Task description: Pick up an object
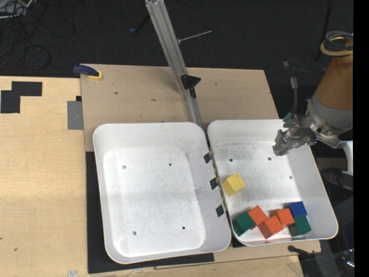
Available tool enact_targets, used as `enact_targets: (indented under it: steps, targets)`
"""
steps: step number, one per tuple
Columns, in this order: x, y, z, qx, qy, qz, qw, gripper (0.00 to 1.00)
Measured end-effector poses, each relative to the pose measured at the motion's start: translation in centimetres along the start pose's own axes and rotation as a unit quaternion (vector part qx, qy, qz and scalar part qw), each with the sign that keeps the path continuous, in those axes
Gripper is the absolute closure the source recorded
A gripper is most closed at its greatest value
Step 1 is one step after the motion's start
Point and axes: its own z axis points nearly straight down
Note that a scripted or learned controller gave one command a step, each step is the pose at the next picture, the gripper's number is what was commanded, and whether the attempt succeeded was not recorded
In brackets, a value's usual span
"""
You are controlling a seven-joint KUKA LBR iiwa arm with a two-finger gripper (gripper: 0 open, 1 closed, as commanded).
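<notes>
Camera view: jaws [282,145] above right bin's [259,133] open floor.

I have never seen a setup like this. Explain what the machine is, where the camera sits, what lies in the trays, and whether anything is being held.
One camera looks down at a slant on a bench. The grey and orange shape at the right is a robot arm; its pincer hangs over the right bin, toward its far side. I see nothing held in it. Two shallow white trays sit side by side. In the right one, a yellow block lies alone near the divider, and a cluster of orange, green and blue blocks crowds the near corner. The left bin is beside it. A metal rail leans behind the trays.
</notes>
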Motion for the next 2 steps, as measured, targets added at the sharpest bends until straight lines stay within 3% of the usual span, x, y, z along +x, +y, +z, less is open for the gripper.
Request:
enact_targets:
  steps: [2]
  targets:
    - [9.1, 3.1, 1.7, 0.001, 0.000, 0.000, 1.0000, 1.00]
